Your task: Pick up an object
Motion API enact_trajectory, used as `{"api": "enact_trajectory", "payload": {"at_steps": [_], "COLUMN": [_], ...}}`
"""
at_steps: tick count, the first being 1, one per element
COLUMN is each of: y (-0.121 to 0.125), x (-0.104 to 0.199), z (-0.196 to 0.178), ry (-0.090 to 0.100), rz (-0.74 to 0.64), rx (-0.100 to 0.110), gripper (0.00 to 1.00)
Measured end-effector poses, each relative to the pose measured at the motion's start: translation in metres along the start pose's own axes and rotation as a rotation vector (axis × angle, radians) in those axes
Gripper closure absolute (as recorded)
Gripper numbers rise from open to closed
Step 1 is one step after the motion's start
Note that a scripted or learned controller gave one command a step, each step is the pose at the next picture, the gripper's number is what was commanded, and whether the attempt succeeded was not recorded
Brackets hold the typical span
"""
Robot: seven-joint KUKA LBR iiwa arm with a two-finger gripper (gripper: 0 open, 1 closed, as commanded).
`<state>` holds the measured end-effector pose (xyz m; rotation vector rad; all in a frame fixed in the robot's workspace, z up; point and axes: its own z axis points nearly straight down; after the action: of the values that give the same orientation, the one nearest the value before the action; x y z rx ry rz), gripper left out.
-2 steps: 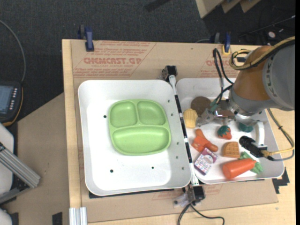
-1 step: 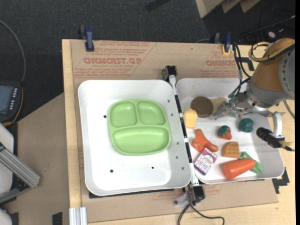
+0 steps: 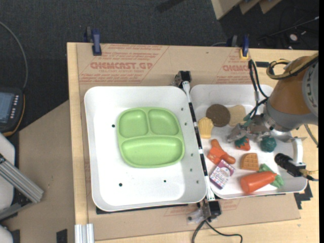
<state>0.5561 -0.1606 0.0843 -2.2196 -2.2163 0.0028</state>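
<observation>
My gripper point(image 3: 243, 134) is low in the right bin point(image 3: 298, 189), in its middle part. Just under it lies a small red toy with a green top point(image 3: 243, 145); whether the gripper touches it is unclear. A teal round piece point(image 3: 268, 145) lies just right of it. A brown round patty point(image 3: 218, 114) and a tan bun point(image 3: 237, 114) sit behind the gripper. In front are a waffle piece point(image 3: 249, 161), an orange toy point(image 3: 221, 153), a purple packet point(image 3: 221, 175) and a carrot point(image 3: 258, 181). A yellow corn piece point(image 3: 205, 127) rests by the bin's left wall.
The left bin point(image 3: 101, 176) holds a green divided plate point(image 3: 150, 137) at its centre. The arm's orange-banded wrist point(image 3: 293, 97) hangs over the right bin's far right side. Blue clamps point(image 3: 94, 40) grip the bench's back edge.
</observation>
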Motion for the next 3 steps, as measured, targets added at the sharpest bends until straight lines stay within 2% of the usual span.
{"api": "enact_trajectory", "payload": {"at_steps": [1, 2, 3], "y": [0.003, 0.002, -0.045], "x": [-0.001, -0.001, 0.007], "z": [-0.011, -0.010, 0.001], "ry": [-0.003, -0.002, 0.000], "rz": [-0.001, -0.001, 0.000], "rx": [-0.006, -0.005, 0.001], "gripper": [1.00, 0.00, 0.00]}}
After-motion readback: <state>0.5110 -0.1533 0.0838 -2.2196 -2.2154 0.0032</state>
